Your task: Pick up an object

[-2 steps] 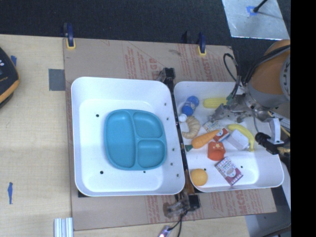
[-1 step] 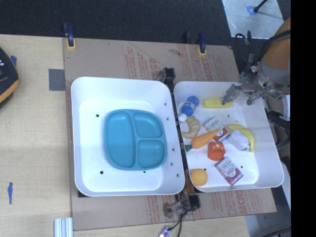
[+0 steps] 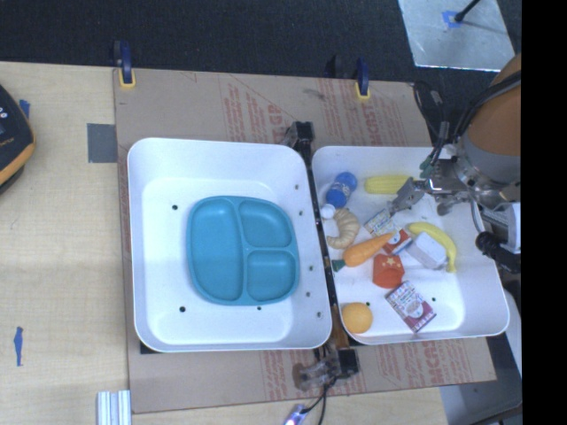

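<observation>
The right bin (image 3: 478, 312) holds several small items: a yellow piece (image 3: 385, 184), a blue bottle (image 3: 341, 187), a beige pastry (image 3: 342, 228), an orange carrot (image 3: 368, 249), a red piece (image 3: 387, 271), a banana (image 3: 440, 239) curled around a white block (image 3: 426, 251), an orange ball (image 3: 356, 317) and a red-and-white packet (image 3: 410, 306). My gripper (image 3: 425, 198) hangs over the bin's upper right part, just right of the yellow piece and above the banana. Its fingers stand spread, open, with nothing between them.
The left bin (image 3: 151, 237) carries a blue divided plate (image 3: 244, 248). A black hinge strip (image 3: 317, 237) runs between the two bins. The arm's orange band (image 3: 496, 118) sits at the right, over the bin's far corner. Clamps (image 3: 361, 78) hold the cardboard base.
</observation>
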`<state>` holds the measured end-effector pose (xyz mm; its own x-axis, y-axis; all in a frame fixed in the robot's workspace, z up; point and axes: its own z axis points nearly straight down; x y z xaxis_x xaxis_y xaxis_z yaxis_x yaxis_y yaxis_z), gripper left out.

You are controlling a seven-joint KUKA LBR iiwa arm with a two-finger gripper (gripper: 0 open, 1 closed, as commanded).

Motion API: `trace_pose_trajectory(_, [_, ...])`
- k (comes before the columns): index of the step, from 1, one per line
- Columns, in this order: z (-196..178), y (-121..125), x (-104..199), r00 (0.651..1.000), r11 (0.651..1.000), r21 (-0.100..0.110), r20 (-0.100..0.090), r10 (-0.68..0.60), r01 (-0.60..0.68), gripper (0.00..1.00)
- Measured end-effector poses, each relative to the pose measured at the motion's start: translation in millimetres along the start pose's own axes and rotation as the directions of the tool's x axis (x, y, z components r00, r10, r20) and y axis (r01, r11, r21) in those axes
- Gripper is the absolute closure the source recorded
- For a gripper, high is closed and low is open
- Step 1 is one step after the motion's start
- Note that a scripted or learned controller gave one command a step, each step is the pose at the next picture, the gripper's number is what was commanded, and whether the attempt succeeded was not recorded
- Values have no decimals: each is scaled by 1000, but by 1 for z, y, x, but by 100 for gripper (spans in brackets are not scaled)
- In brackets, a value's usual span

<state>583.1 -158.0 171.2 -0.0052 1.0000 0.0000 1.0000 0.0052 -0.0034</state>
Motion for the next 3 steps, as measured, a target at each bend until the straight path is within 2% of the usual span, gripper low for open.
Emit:
trace_pose_trajectory(1, [77, -1, 24, 1000, 1000, 1, 0, 0, 0, 0])
trace_pose_trajectory(2, [66, 0, 23, 1000, 1000, 2, 2, -4, 4, 100])
trace_pose_trajectory(3, [-22, 16, 82, 1000, 1000, -3, -1, 0, 0, 100])
